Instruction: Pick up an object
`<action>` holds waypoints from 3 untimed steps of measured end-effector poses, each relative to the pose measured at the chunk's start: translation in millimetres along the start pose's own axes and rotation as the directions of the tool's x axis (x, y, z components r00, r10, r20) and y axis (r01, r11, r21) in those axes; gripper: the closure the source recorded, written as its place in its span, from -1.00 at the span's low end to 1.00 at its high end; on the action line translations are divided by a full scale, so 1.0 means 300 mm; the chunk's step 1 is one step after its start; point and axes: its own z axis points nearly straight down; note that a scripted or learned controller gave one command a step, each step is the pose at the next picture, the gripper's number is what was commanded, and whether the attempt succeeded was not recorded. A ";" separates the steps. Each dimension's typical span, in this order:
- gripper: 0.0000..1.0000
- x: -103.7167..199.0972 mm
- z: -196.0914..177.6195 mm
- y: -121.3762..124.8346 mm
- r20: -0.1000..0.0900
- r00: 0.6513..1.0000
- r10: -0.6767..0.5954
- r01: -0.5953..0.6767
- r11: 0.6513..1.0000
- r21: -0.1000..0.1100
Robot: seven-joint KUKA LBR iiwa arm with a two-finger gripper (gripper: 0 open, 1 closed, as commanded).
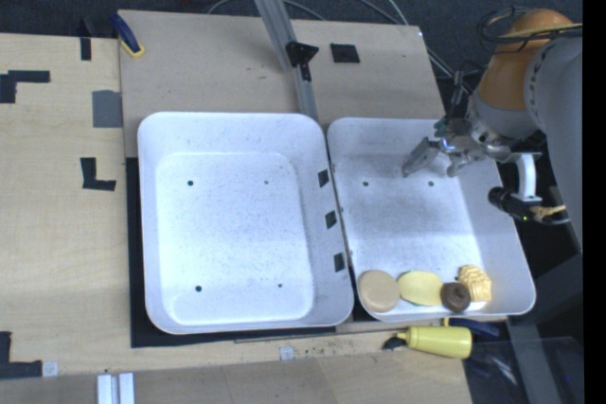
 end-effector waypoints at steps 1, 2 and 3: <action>-1.00 0.002 0.068 -0.001 0.001 1.000 0.000 0.000 1.000 -0.002; 1.00 0.002 0.029 0.002 0.002 1.000 -0.001 0.001 1.000 -0.005; 1.00 -0.016 -0.173 0.016 0.002 1.000 0.000 0.000 1.000 -0.009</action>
